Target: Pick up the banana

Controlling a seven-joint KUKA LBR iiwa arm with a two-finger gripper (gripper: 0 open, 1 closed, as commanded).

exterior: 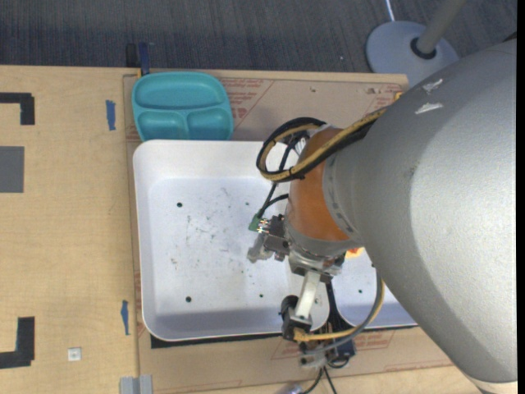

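right now, camera view: gripper (262, 245) sits low over the white bin (164, 302), roughly mid-floor, its grey metal mostly tucked under the orange-banded wrist (316, 199). can't tell from this slant whether it is apart or together.

banana: can't place it for sure. a tiny orange-yellow sliver (354, 253) peeks out right of the gripper at the wrist's far edge, too small to tell what it is. so the banana's long axis and pointing direction can't be told.

bin floor left of the gripper is scuffed, with a few dark specks. teal divided tray (182, 105) lies up-left of the gripper, just past the bin's far rim. blue tape marks (111, 115) are on the cardboard bench (66, 220), well left of the gripper.
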